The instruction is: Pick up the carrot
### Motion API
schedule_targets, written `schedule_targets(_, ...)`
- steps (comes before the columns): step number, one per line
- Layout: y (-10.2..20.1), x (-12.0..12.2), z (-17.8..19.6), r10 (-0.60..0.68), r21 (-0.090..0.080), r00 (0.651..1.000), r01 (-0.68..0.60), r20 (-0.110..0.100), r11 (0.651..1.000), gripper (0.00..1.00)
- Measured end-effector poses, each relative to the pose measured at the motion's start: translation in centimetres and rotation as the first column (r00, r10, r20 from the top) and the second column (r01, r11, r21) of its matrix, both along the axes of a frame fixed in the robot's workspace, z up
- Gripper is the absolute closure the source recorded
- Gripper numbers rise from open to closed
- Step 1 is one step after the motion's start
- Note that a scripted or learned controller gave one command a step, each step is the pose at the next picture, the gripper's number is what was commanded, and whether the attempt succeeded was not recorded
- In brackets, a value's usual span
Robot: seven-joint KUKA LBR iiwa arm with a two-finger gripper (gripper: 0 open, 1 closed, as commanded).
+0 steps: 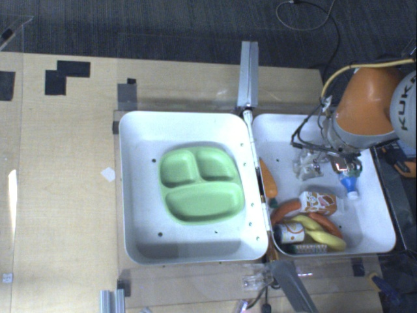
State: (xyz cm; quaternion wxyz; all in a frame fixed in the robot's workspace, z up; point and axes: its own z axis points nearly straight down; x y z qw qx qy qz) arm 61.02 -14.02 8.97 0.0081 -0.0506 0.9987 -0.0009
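The carrot (pixel 267 181) lies off to the left of my claw (pixel 311 168), tucked against the left wall of the right bin (pixel 378 194), right beside the divider between the two bins. It is slim and orange, lying lengthwise along that wall, and nothing of mine touches it.

Nearer the camera than my claw — below it in the view — sits a small heap of toy food: a red sausage (pixel 287 208) curving under a white packet (pixel 318 202) with red print, and a yellow banana (pixel 319 233) resting on another reddish piece at the bin's near edge. A small blue and white bottle (pixel 350 186) stands just to my claw's right.

My claw hangs over the far half of the right bin, well apart from the carrot. Whether it is spread or pressed together I cannot tell — it is a pale blur against the white floor.

Further left, beyond the carrot, the left bin (pixel 137 175) holds a green divided tray (pixel 201 182).
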Motion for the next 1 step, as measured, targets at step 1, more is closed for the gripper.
schedule_targets(1, 9.44, 6.12, 9.54, 0.034, 0.003, 0.999, -0.034, -0.008, 0.999, 1.00)
